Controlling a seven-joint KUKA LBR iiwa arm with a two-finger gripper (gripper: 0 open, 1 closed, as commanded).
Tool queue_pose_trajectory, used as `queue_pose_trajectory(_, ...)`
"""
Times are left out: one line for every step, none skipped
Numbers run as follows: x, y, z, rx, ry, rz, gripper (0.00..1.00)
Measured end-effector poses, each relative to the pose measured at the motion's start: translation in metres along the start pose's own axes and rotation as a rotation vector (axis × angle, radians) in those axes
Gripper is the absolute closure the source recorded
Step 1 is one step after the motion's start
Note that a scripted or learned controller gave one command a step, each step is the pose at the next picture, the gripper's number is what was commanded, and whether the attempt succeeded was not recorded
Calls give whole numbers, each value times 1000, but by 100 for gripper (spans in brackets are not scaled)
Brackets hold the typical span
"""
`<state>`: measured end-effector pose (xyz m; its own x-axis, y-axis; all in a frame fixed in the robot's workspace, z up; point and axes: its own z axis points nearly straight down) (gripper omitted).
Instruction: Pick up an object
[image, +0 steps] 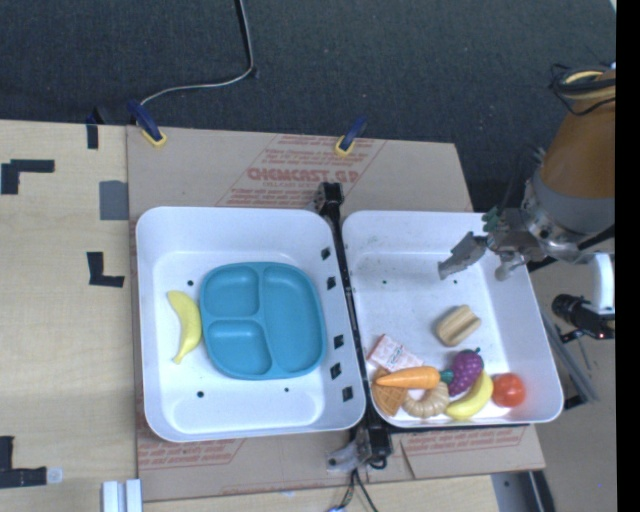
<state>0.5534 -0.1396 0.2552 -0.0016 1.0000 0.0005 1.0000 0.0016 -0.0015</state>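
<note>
Right white bin (400, 245), bread roll (457, 324) below gripper (480, 255), apart

Even, bright overhead light falls on the worktop (60, 300); the white bins (240, 420) glare mildly, shadows stay soft and short. The hand (478, 255) looks slightly blurred; overall detail is coarse.

We have one fixed camera, set above the bench (60, 300) and looking down on it at a slant. Our view takes in both white bins whole, the left bin (160, 235) and the right bin (400, 225), side by side, with dark floor beyond the far edge. We stand back enough to see the arm (580, 160) enter from the right.
</note>
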Motion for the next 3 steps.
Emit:
queue_pose_trajectory(-42,-26,100,3,0,3,0)
queue_pose_trajectory(-21,-23,169,-3,-2,2,0)
queue_pose_trajectory(16,15,169,-7,-2,-1,0)
